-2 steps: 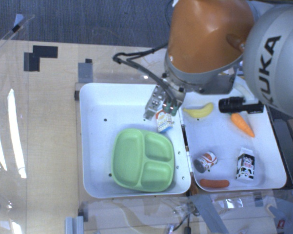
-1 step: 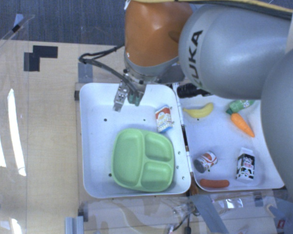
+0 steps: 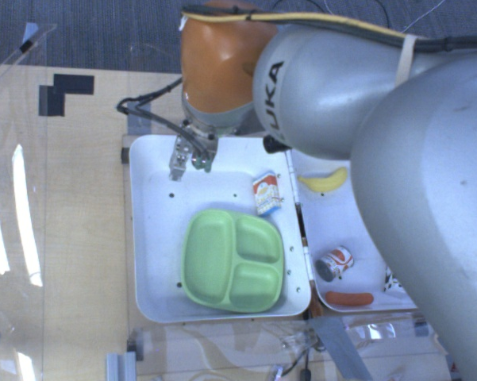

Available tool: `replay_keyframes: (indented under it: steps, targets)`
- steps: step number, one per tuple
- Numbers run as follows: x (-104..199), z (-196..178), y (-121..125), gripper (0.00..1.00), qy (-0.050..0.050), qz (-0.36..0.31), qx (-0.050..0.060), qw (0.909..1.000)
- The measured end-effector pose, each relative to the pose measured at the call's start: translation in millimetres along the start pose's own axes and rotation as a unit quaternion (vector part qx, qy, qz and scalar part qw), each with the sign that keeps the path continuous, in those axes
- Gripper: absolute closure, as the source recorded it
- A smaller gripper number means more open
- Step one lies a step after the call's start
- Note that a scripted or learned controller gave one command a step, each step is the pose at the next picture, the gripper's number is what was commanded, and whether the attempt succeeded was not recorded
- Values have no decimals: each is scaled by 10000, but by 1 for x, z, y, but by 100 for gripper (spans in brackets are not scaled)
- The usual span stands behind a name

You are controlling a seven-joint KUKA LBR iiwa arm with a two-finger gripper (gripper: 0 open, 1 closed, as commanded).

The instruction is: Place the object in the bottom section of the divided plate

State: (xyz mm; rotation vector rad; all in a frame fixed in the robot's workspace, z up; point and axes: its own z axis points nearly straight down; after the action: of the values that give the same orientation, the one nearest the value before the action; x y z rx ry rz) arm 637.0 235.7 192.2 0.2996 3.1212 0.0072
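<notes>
While the pincer [image 3: 189, 162] hangs with its fingers slightly apart and holding nothing, the small carton [image 3: 267, 194] lies to its right, and the green divided plate [image 3: 233, 260] lies below it.

Green divided plate [image 3: 233, 260] lies flat in left bin, small carton [image 3: 267, 194] just above it.

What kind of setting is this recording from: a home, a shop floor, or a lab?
Most likely a robotics lab bench set up for pick-and-place trials. A KUKA arm reaches over two white bins on a wooden bench, and the things in them are toy-like props: a green divided plate, a banana, a small can.
</notes>
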Motion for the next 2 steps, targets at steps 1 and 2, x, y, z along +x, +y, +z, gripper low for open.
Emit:
replay_keyframes:
  steps: [1, 2]
  targets:
    - [-13, -51, 2, 100, -19, 463, -13, 9989]
    - [-18, -2, 4, 100, -5, -1051, -3, 9945]
